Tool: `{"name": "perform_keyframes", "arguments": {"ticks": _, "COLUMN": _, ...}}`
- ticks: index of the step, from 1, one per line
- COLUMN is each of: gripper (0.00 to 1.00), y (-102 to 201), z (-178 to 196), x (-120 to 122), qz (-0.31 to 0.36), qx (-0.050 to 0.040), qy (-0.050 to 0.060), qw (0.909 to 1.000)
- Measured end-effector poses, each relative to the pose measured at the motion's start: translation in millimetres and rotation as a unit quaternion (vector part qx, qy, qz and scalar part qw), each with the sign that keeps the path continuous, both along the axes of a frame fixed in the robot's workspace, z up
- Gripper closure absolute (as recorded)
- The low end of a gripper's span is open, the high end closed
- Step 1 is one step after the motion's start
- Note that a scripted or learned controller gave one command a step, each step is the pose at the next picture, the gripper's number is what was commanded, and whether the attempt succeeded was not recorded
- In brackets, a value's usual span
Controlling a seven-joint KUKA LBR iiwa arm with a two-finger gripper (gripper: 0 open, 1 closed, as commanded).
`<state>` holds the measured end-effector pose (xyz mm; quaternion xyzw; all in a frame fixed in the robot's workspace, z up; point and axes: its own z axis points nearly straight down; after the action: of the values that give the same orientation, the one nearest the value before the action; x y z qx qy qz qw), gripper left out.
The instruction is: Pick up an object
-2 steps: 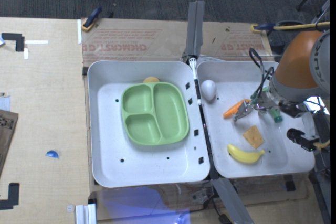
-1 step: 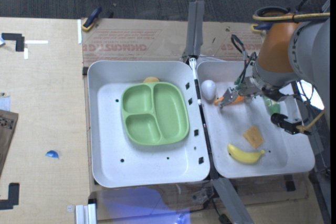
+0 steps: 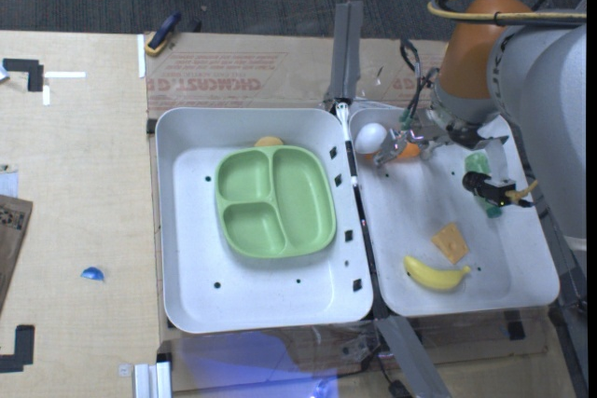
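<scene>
One pincer [image 3: 403, 144] sits low in the right bin's [image 3: 522, 289] far left corner, over an orange item [image 3: 407, 153]; its grip state cannot be told. Just left lies a white ball [image 3: 370, 138]; nearer the camera, a tan block [image 3: 451, 243] and banana [image 3: 437, 274]; further left, a green tray [image 3: 276, 200].

- A robotics lab: a grey robot arm [image 3: 546, 107] reaches over a plywood bench [image 3: 75, 200].
- Two white bins [image 3: 177, 228] sit side by side.
- Black brackets [image 3: 26, 72] mark the bench's left edge.
</scene>
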<state>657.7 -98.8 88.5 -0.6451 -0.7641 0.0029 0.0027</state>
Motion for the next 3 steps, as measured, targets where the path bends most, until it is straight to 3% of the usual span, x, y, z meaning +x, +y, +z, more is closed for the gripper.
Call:
{"name": "perform_keyframes", "arguments": {"ticks": 1, "gripper": 0.00, "y": 0, "z": 0, "x": 0, "qz": 0.000, "qx": 0.0000, "qy": 0.000, "qw": 1.0000}}
{"name": "perform_keyframes", "arguments": {"ticks": 2, "gripper": 0.00, "y": -25, "z": 49, "x": -29, "qz": 0.105, "qx": 0.0007, "qy": -0.002, "qw": 0.9945}}
{"name": "perform_keyframes", "arguments": {"ticks": 3, "gripper": 0.00, "y": -12, "z": 8, "x": 0, "qz": 0.099, "qx": -0.0008, "qy": 0.003, "qw": 0.9951}}
